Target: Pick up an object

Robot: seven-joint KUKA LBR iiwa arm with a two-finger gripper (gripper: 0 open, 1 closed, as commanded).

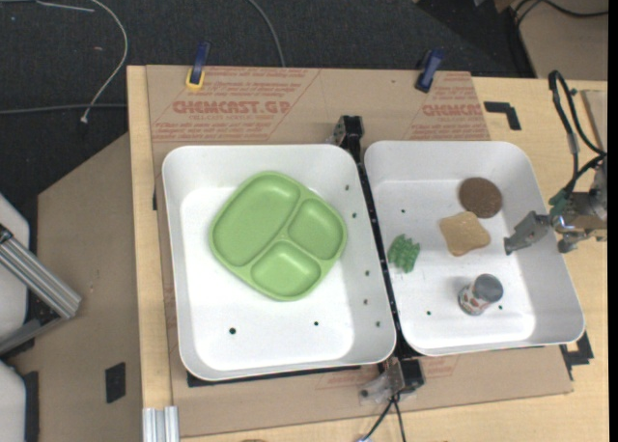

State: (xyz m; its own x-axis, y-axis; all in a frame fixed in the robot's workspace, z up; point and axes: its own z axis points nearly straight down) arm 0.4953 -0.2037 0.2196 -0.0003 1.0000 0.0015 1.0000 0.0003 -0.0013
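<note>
tan sponge-like block (464, 234) lies flat in right bin (541, 319); fingers' (528, 234) state: cannot tell.

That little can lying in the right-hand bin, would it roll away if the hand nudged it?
Probably. The can looks round and seems to lie tilted on its side on the bin's smooth white floor, so a nudge might send it rolling. It looks small and rigid, so likely light. The hand sits near the bin's right wall, apart from it.

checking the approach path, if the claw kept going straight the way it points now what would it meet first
Probably the tan sponge-like piece: the claw points left across the right bin roughly toward it. Its height is unclear from above, so it could pass over.
</note>
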